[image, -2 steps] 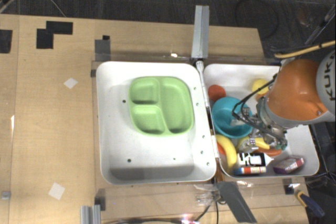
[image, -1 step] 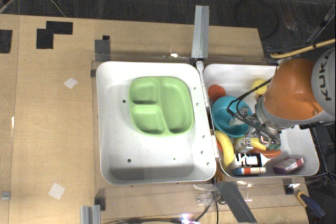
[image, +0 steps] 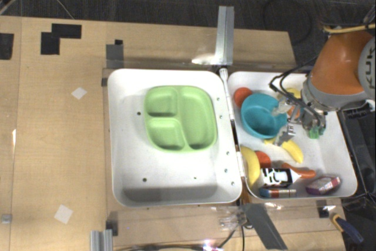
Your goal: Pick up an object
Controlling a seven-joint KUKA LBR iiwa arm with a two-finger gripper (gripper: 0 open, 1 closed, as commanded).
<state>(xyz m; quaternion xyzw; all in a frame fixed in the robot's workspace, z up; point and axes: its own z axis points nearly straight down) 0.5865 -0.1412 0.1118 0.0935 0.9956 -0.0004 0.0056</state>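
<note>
The right bin [image: 336, 157] holds the loose objects. A blue bowl [image: 260, 116] lies near its upper middle, with a red-orange ball [image: 241, 94] just left of it. My gripper [image: 289, 121] hangs at the bowl's right rim, reaching in from the right under the orange band of the arm [image: 341, 67]. A yellow banana [image: 293, 151] lies just below the gripper. A small green piece [image: 315, 133] sits to the gripper's right. Nothing is visibly held.
Along the right bin's front lie a second yellow banana [image: 251, 163], a bottle with a black label [image: 281, 176], a marker [image: 276, 191] and a purple object [image: 323, 185]. The left bin [image: 126, 144] holds a green divided plate [image: 179, 117]. A metal post [image: 225, 32] stands behind the bins.
</note>
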